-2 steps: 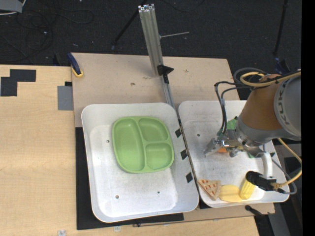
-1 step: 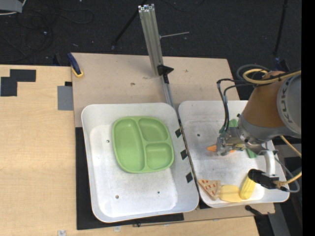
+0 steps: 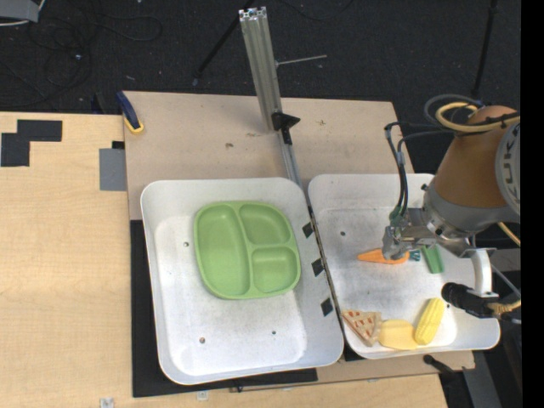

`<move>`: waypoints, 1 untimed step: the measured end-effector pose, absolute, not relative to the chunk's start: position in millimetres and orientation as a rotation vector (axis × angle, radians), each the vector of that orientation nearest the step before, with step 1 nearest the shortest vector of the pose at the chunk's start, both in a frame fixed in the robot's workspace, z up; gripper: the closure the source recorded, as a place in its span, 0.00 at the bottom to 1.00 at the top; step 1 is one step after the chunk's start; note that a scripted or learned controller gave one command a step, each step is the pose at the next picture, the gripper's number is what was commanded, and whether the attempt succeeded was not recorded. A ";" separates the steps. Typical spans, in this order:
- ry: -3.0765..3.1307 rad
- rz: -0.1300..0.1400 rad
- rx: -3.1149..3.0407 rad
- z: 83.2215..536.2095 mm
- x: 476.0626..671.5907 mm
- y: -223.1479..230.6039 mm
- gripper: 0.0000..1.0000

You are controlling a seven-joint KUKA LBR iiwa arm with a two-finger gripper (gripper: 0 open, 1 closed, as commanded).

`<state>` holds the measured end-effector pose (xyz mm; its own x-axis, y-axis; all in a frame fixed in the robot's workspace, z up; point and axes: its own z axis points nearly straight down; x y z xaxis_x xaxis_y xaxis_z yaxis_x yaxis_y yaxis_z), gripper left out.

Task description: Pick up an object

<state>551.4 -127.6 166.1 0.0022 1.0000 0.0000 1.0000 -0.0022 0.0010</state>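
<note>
Pincer [image 3: 396, 249] down in the right bin [image 3: 357, 206], right at the carrot [image 3: 380, 258].

The arm [image 3: 476, 177] reaches in from the right, and its pincer sits low over the carrot's right end, touching or just above it; whether it is wide, narrow or gripping cannot be told. The carrot lies flat near the bin's middle, its point toward the left. A green piece [image 3: 433, 258] shows just beside the pincer on its right. Along the bin's near edge lie a pizza slice [image 3: 361, 323], a yellow lump [image 3: 394, 335] and a corn cob [image 3: 429, 320], close together. The left bin [image 3: 170, 330] holds a green divided plate [image 3: 247, 249]. Both bins rest on the worktop [image 3: 204, 134].
</note>
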 end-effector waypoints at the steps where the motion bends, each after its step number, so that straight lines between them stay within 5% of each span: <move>1: 2.220 0.004 2.218 223.5 544.5 -124.2 1.00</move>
<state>544.5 -124.2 223.5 -0.0008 1.0000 -0.0005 1.0000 0.0008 0.0037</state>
